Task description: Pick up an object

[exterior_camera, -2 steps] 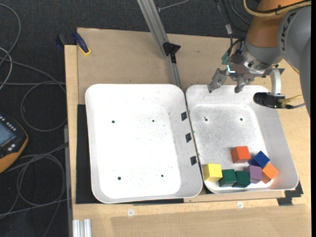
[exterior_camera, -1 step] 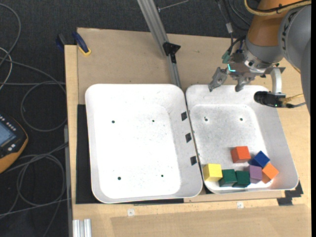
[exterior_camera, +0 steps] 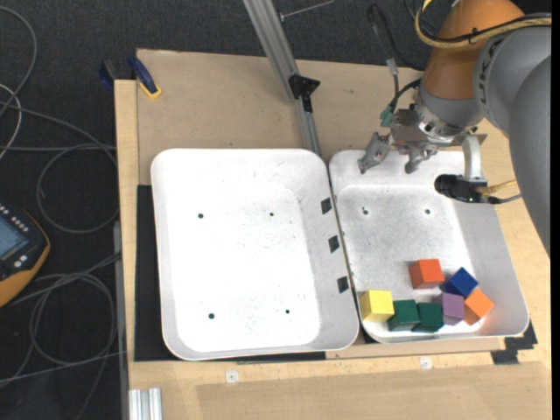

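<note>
Two shallow white bins side by side on a wooden bench point(exterior_camera: 219, 94): left bin point(exterior_camera: 175, 234), right bin point(exterior_camera: 503, 269). Grey metal pole point(exterior_camera: 280, 51) slanting down toward the bins. Black cables point(exterior_camera: 52, 164) on dark floor at left, beside a yellow-edged device point(exterior_camera: 17, 252).

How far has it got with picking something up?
Nothing looks done yet. The gripper hangs open over the far edge of the right bin, with nothing between its fingers. All the blocks lie clustered in that bin's near corner. Left to do: move there, close on one and lift it.
</note>
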Available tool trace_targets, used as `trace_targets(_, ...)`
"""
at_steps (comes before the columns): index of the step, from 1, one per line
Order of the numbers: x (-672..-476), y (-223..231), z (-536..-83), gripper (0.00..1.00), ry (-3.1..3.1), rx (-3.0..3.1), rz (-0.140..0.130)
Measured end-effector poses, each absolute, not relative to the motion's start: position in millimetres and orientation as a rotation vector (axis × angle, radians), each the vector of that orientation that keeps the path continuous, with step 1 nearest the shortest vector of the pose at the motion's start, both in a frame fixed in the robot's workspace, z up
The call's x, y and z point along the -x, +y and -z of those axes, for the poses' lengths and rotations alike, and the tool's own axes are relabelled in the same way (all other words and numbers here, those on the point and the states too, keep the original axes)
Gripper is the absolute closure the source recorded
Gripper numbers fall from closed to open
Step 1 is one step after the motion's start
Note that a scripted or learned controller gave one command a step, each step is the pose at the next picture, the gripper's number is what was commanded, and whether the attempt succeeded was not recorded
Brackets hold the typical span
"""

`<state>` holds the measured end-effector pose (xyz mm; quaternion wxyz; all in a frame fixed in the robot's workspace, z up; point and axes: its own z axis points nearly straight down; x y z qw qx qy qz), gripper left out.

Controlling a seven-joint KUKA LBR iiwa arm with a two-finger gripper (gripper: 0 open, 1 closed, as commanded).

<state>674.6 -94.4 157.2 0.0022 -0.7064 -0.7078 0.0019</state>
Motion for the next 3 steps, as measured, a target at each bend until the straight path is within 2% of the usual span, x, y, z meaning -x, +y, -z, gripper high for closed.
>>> trace_targets(1,-673.3,-93.6,-104.0,0.00,-2.219,2.216,-0.008)
trace_targets(2,-676.1,-93.3,-119.8,1.00,-2.225,2.219,0.002)
trace_targets(3,-671.5,-92.0,-166.2,1.00,-2.226,2.224,0.007)
